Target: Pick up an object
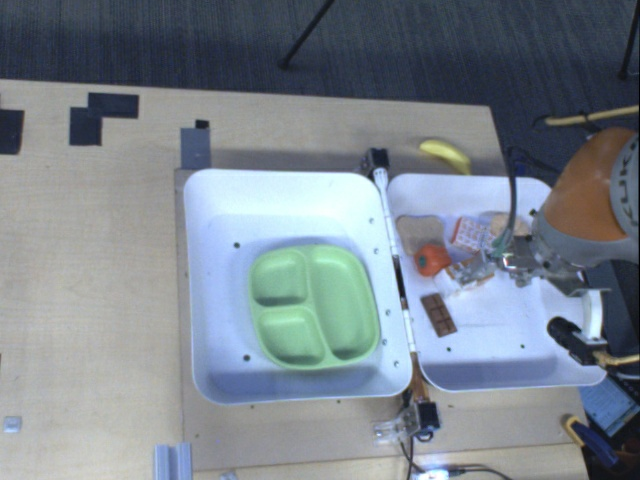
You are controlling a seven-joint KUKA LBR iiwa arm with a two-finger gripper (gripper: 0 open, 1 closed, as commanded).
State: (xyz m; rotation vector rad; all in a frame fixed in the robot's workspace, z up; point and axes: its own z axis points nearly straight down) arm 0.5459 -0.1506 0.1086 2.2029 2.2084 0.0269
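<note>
The right bin (500,353) holds several small objects. A red-orange round piece (432,259) lies near its left wall, with a beige slice (420,230) just behind it. A brown bar (438,313) lies nearer the front. A red and white packet (470,233) sits toward the back. My gripper (483,268) reaches in from the right and is low over the bin's middle, just right of the red-orange piece and next to a pale, shiny item (466,274). Nothing is clearly seen held in it.
The left bin (215,268) holds a green divided plate (313,305). A yellow banana (445,154) lies on the bench behind the right bin. A black clip (376,158) sits at the back where the bins meet. Cables hang at the front (420,423).
</note>
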